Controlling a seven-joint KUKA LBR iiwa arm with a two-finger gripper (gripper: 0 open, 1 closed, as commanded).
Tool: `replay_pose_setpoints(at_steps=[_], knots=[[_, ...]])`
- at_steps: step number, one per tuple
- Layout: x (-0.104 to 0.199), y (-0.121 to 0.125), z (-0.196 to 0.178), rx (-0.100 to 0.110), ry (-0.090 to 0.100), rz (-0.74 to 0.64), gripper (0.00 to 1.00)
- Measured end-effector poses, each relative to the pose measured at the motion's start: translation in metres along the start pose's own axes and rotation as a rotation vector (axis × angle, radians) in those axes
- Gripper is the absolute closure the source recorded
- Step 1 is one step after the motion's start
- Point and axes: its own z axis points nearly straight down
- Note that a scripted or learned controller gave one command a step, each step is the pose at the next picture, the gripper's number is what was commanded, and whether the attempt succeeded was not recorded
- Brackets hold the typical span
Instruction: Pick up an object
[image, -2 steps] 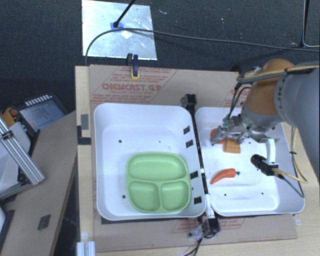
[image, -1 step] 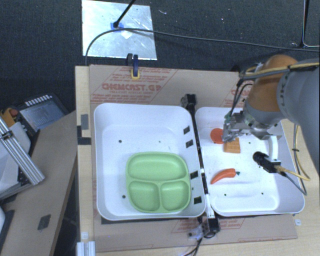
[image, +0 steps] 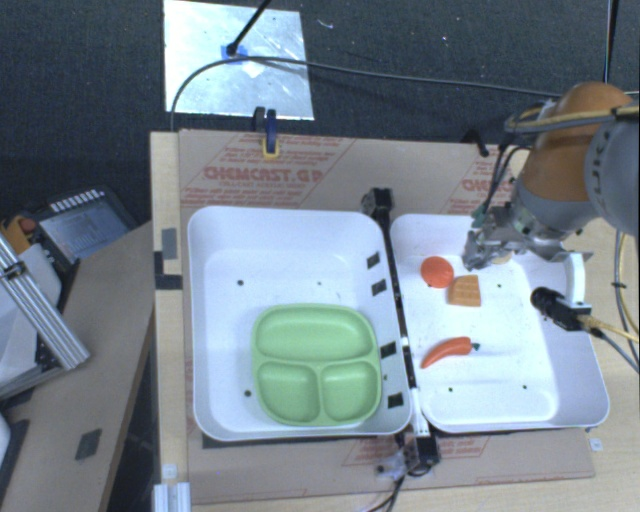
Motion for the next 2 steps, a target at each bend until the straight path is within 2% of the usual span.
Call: replay_pose_setpoints(at_steps=[1,2], knots=[[0.0,0.002,-0.054,-0.001,0.0,-0.004,1.0],[0.063,0.001,-0.061,0.004,0.004,-0.01,1.0]])
